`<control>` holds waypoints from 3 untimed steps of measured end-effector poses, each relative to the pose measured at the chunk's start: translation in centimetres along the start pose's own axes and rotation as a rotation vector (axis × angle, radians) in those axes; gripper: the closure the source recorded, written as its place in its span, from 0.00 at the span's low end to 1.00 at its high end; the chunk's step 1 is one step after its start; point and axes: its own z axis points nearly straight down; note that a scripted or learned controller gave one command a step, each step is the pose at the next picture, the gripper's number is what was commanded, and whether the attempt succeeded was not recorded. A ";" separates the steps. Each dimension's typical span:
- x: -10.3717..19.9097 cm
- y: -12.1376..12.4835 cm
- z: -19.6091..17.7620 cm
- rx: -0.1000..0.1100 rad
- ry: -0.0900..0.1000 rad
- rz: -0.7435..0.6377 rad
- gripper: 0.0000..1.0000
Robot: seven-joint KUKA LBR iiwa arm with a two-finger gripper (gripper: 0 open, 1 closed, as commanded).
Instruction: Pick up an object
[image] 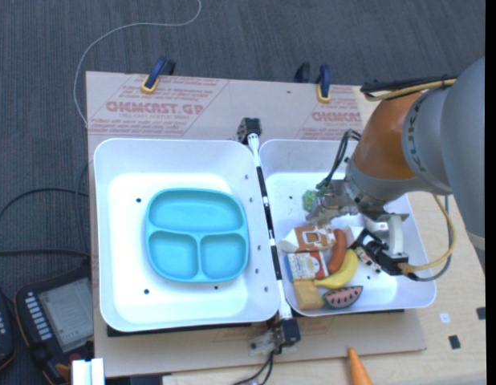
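Observation:
The right bin (pixel 408 295) holds a pile of toy food in its near half: an orange and white carton (pixel 314 237), a red sausage (pixel 338 248), a yellow banana (pixel 341 273), a watermelon slice (pixel 343 297) and a tan block (pixel 306 295). A small green item (pixel 311 200) lies just beyond the pile. My gripper (pixel 328 200) is low in this bin, right beside the green item and above the carton. The wrist hides its tips.
A light blue divided tray (pixel 197 234) lies in the left bin (pixel 119 175). The ridge between the bins (pixel 264 207) runs just left of the pile. Black cables (pixel 384 251) hang from the wrist over the right bin's right side.

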 end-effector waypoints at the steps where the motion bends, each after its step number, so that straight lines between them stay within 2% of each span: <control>1: 0.0 0.0 0.0 0.000 0.000 0.000 0.00; 2: 0.0 0.0 -0.9 0.001 0.000 0.000 1.00; 3: 0.0 0.0 -0.9 0.001 0.000 0.000 0.00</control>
